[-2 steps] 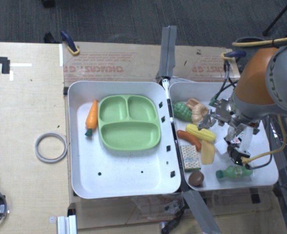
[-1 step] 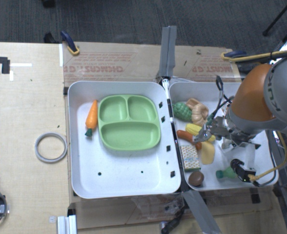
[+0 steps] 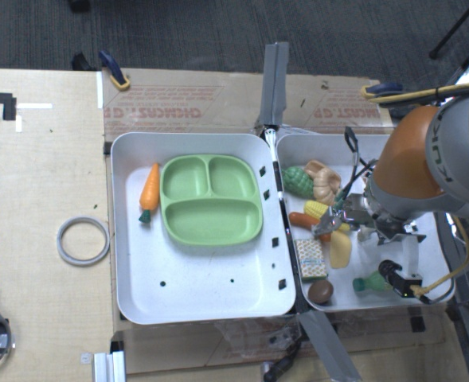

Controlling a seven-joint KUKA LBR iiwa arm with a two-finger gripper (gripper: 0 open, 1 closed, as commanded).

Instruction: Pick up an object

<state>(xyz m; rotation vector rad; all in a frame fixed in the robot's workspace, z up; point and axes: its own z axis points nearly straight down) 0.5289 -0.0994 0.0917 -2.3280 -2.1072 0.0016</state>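
1. The left bin (image 3: 130, 285) bears a green divided plate (image 3: 212, 200), an orange carrot (image 3: 149, 189) at its nine o'clock.
2. In the right bin (image 3: 361, 297) my pincer (image 3: 328, 224) hangs over crowded toys; whether it is wide or narrow I cannot tell.
3. I judge the yellow corn (image 3: 315, 209), touching at eleven o'clock, likeliest; come down straight, since the pale yellow piece (image 3: 341, 249) at five o'clock crowds in.

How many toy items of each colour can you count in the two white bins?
Orange: 2, carrot, small carrot
Green: 3, divided plate, leafy item, bottle
Yellow: 2, corn, pale piece
Tan: 2, bread, cracker
Brown: 1, round item
Total: 10
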